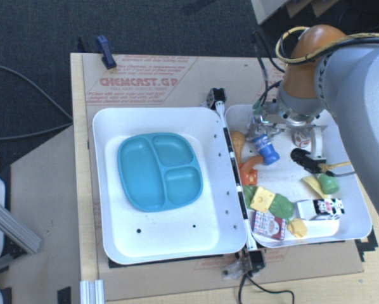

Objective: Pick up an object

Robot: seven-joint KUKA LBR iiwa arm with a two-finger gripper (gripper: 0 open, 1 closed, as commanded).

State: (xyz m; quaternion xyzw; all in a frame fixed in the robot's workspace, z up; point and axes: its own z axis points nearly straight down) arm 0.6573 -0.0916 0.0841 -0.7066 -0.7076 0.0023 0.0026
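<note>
Blue tray [159, 170] in left bin [107, 128], centre-left of frame. Right bin [357, 217] holds a jumble of small toys. Gripper [263, 133] at its upper left, just above a blue bottle [266, 151]; fingers' state: cannot tell.

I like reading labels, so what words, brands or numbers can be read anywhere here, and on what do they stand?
"CHEMCAST GP": large red letters on the brown board behind the left bin.
Smaller red lines above and below it: too blurred to read.
Small red-and-white packet in the right bin: print too small to read.
</note>
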